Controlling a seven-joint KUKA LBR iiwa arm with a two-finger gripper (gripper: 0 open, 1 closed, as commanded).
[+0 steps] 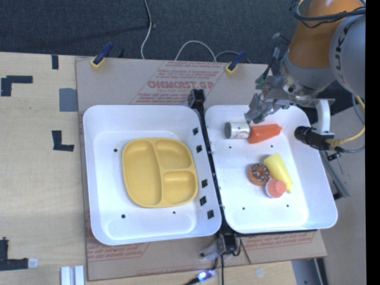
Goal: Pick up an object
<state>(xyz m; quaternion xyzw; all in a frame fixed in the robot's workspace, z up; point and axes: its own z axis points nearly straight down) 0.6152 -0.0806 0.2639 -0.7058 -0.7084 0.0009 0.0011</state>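
Overhead, two shallow white bins with glossy, rounded rims sit side by side on a brown cardboard sheet [178, 79] printed with faded red lettering. The left bin [101, 159] holds a matte yellow divided plate [159, 172], softly squared, with three moulded compartments. The right bin [309, 212] carries the small things. A short silvery can [237, 130] lies on its side near the far wall, its round end facing the divider, and an orange carrot-shaped piece [264, 133] touches it on the right. Nearer the front lie a sprinkled brown doughnut [259, 174], a smooth yellow cone-like piece [278, 170] and a reddish round disc [275, 188], all three bunched together and touching.

Grey and orange, the arm [323, 28] comes in from the right, its upper part cut off by the picture's edge. Its gripper [259, 113] hangs just above the carrot and the can, a dark metallic cluster against the white; whether the claw is wide or narrow cannot be made out at this angle, and nothing is seen between its tips. A black cable connector [309, 135] juts over the right bin's rim.
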